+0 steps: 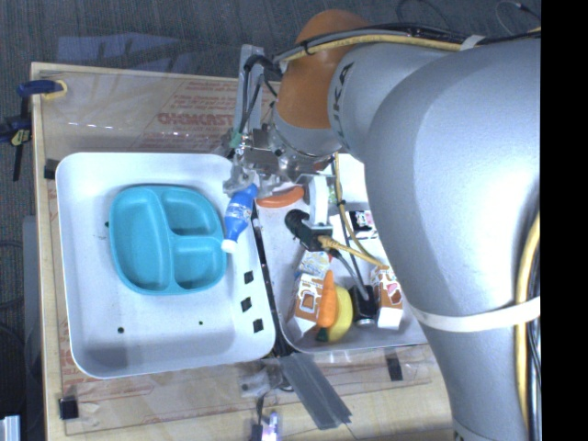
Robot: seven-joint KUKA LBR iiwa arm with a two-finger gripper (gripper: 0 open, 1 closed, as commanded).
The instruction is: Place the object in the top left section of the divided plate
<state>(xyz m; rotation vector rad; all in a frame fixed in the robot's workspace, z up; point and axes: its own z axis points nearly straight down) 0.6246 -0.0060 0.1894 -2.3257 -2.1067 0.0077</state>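
Observation:
A blue divided plate (147, 237) lies in the left white bin (138, 338), toward its upper middle. My gripper (246, 189) hangs over that bin's right wall, just right of the plate. It is shut on a small blue bottle (239, 214) with a white cap. The bottle tilts down and to the left, and its cap end sits above the plate's right rim. The arm's grey body covers much of the right side of the view.
A red-orange sausage (278, 198) lies at the top of the right bin (308, 347). Lower in that bin are a carrot (327, 299), a yellow fruit (344, 312) and small cartons (310, 278). Bare bin floor lies below the plate.

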